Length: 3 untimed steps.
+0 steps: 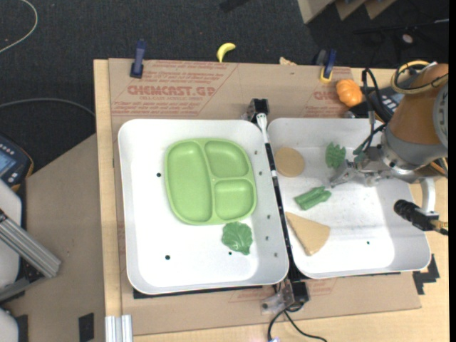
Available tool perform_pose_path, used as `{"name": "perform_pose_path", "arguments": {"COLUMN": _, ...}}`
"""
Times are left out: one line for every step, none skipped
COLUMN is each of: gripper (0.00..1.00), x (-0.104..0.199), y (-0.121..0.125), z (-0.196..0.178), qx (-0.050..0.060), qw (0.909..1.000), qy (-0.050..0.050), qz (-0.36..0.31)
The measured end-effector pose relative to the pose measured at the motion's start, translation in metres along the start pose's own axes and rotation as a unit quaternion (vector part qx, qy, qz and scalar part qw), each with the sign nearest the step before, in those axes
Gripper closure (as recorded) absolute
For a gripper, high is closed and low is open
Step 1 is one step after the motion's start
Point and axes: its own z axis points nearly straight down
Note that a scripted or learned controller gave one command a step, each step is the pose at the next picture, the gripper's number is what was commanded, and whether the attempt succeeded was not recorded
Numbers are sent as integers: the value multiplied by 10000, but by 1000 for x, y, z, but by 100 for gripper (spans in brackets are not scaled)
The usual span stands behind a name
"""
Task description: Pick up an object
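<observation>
while left bin (142, 212) holds green tray (210, 180), pincer (340, 175) state unclear over right bin (370, 251).

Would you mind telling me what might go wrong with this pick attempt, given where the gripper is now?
1. The gripper sits between the small green piece and the long green piece, so it may nudge one aside without catching it.
2. Both pieces lie near the tan round disc; a push could slide them together.
3. The right bin has a shallow wall, so a knocked item might skid against it.
</observation>
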Motion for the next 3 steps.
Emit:
{"name": "perform_pose_path", "arguments": {"gripper": 0, "x": 9, "y": 37, "z": -1, "qx": -50, "qw": 10000, "qy": -18, "qz": -35}}
{"name": "perform_pose_path", "arguments": {"gripper": 0, "x": -24, "y": 75, "z": -1, "qx": 22, "qw": 10000, "qy": 65, "qz": -31}}
{"name": "perform_pose_path", "arguments": {"gripper": 0, "x": -24, "y": 79, "z": 0, "qx": 56, "qw": 9999, "qy": 95, "qz": -44}}
